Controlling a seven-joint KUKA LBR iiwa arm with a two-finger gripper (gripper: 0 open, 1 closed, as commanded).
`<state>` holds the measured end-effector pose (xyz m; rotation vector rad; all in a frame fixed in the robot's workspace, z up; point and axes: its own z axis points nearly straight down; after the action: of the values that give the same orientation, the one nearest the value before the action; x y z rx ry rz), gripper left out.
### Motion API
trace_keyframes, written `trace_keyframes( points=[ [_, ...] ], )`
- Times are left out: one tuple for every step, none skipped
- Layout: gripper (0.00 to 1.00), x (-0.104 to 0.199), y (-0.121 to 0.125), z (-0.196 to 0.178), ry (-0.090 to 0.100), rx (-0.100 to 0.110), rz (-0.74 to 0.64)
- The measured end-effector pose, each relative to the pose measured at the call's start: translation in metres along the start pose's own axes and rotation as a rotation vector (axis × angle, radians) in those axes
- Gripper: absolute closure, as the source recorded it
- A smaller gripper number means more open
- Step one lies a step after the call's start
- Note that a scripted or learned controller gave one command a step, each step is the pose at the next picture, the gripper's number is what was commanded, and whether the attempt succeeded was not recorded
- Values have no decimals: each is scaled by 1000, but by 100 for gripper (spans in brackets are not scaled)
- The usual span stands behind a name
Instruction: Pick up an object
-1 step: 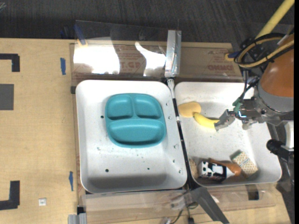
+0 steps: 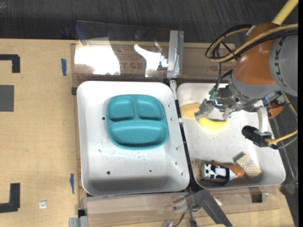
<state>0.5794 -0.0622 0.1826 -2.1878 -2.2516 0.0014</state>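
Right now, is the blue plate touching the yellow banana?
Apart. The camera view shows the blue plate in the left bin, the yellow banana in the right bin.

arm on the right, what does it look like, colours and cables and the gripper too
The arm is grey with a rounded orange band above the wrist and part of dark lettering on the grey shell. Yellow and black cables loop along it. The gripper is a small metallic and dark assembly with a spot of teal light. A black attachment hangs beside it.

The grey arm [image 2: 279, 51], orange-banded above the wrist, is being reached in from the right and angled downward, with the gripper [image 2: 214, 109] being held low at its end.
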Motion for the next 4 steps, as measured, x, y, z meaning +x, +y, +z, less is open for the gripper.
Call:
trace_keyframes(
  points=[
    [0,-34,6,85,-2,-7,-173],
    [0,-34,5,86,-1,-5,-172],
    [0,-35,-35,95,-3,-9,-403],
    [100,-35,-32,83,-4,-17,-402]
  ],
)
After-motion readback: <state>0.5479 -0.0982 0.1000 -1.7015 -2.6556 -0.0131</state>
